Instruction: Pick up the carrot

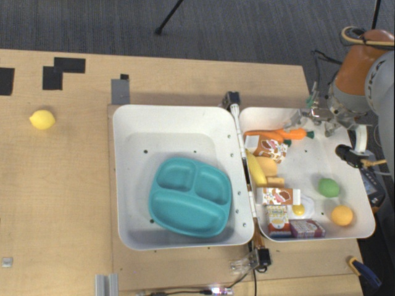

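The carrot [292, 134] is a small orange piece with a green tip. It lies near the back edge of the right bin [364, 193], beside an orange snack packet [264, 143]. The gripper [321, 117] hangs over the bin's back right corner, just right of and slightly behind the carrot's green end. Its metal parts are tangled in view, and I see nothing held in it. The grey arm with its orange band [361, 66] comes in from the upper right.
The right bin also holds a banana [255, 170], a green lime [329, 187], an orange [341, 215], a purple box [307, 228] and snack packets [279, 197]. The left bin [133, 165] holds a teal divided plate [190, 196]. A lemon [42, 119] lies on the bench, far left.
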